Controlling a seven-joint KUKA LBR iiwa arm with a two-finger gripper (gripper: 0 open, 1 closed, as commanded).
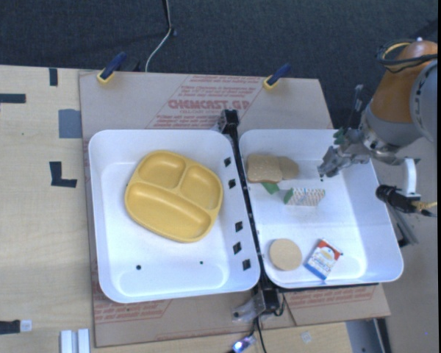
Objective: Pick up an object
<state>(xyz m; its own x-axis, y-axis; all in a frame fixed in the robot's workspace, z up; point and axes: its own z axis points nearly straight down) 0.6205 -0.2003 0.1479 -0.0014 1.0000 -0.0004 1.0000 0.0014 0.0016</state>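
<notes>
My gripper (329, 165) hangs over the right bin (367, 219), near its back right part, with its dark fingers pointing down and left. Nothing shows between them. A small white patterned packet (306, 195) lies just below and left of the fingertips, with a green piece (272, 188) beside it. A tan bread-like item (270, 168) lies at the bin's back left. A round tan cookie (285, 254) and a small red, white and blue box (323, 259) sit at the bin's front.
The left bin (117, 271) holds a yellow divided plate (174, 195). A black divider (239, 197) runs between the bins. The arm's orange band (400, 87) stands at the right edge, above a black cable fitting (397, 197).
</notes>
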